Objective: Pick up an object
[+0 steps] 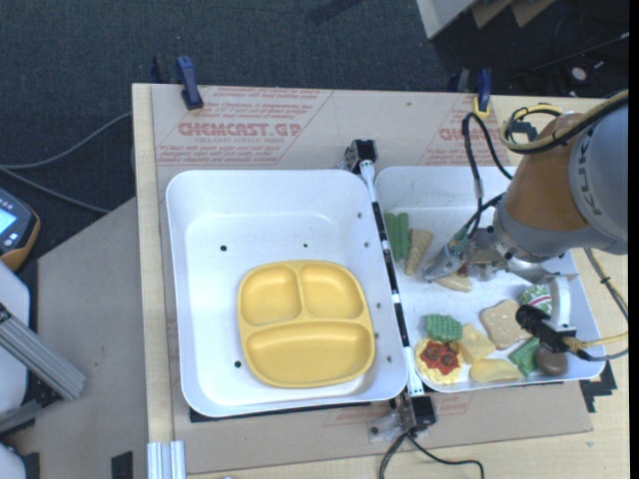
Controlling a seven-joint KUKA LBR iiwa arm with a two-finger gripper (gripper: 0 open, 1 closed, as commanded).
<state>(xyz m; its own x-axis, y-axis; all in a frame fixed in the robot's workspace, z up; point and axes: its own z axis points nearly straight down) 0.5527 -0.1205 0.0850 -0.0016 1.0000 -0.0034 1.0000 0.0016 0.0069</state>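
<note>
Lying in the right bin (439, 181), right of centre in the frame, a small tan piece (454, 282) like a wedge of toy food sits just under the gripper (444, 263), and it looks the likeliest thing to be picked. I judge it light and stiff, probably moulded plastic with a smooth, somewhat slippery skin, not fragile. Being flat and low, it would best be pinched across its narrow width, the tips reaching down close to the bin floor so they close on its sides and do not skate over the top.

Whether the claw is wide, narrow or closed on anything I cannot tell; the tips are a dark tangle at this angle and nothing is plainly seen between them.

Just above and to the left lie a green ridged piece (398, 235) and a pale tan stick (417, 250), near enough to be nudged. Lower in the same bin a cluster crowds the bottom edge: a green leafy piece (441, 326), a red and yellow pizza-like disc (440, 359), a slice of toy bread (500, 322), and some yellow bits (493, 371).

The left bin (200, 208), mid-frame, holds a yellow divided plate (304, 322), well apart from the work. The arm (559, 198) comes in from the right edge.
</note>
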